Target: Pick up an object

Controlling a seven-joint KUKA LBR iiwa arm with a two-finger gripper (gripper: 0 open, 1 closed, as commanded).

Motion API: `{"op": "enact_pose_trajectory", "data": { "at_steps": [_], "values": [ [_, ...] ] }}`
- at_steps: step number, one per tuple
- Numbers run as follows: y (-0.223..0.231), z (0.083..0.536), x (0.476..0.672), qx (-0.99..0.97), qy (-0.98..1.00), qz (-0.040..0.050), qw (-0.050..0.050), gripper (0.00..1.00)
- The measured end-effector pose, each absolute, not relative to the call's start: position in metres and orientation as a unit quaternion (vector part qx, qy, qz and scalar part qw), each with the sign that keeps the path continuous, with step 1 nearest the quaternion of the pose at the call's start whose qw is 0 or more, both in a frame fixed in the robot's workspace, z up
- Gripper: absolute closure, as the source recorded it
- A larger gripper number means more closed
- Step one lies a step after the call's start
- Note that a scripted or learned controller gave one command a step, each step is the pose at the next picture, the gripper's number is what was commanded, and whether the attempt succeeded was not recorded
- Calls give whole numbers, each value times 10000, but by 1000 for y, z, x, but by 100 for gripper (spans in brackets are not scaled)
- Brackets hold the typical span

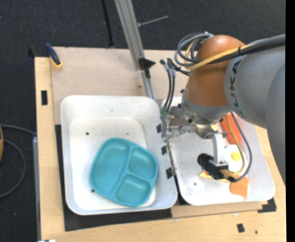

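From where I stand the wooden table (97, 69) carries two shallow white bins side by side. The left bin (71, 110) fills the lower left-centre of the frame. In it lies a teal divided plate (124, 171), flat on the bin's floor toward its lower right corner, its three compartments facing up. The right bin (192, 190) sits just beside it, their rims meeting near the middle of the frame. The grey arm (253, 84) comes in from the upper right, and its orange band (213, 69) bulges above the right bin's upper half. Below the band the hand (203, 131) points down over the upper middle of that bin. The wrist hides most of it, so I cannot tell whether it is released or clenched, and I see nothing gripped in it. The loose things lie to its lower right. A toy fried egg (233, 156), white with a yellow yolk, rests near the bin's right side. An orange wedge (239, 187) lies below it by the lower right rim. A long orange piece (236, 127) runs at a slant along the right wall, partly under the arm. A silver metal post (129, 29) rises from the table's far edge toward the top of the frame. A blue and yellow clamp (53, 55) sits at the table's upper left corner.
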State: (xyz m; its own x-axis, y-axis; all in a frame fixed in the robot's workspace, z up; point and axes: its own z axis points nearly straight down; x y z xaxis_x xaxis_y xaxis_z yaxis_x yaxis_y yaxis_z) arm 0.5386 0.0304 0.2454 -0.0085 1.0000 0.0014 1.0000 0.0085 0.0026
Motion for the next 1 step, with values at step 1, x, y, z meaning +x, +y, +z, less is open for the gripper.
{"op": "enact_pose_trajectory", "data": {
  "at_steps": [1],
  "values": [
    [85, 255, 544, 7039, 7103, 12, -1, 100]
  ]
}}
